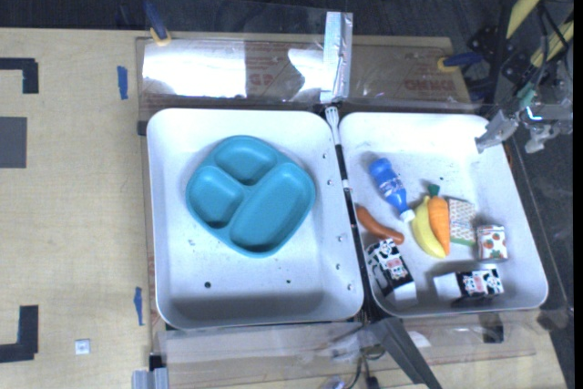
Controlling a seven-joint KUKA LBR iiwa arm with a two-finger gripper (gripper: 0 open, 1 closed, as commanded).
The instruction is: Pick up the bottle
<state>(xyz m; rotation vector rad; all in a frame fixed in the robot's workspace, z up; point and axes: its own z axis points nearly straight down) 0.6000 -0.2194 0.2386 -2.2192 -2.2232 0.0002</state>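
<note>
Where toys crowd, bottle [390, 186] flat, cap toward upper left

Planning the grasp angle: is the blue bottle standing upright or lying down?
Lying down: the bottle rests lengthwise on the right bin's floor.
</note>
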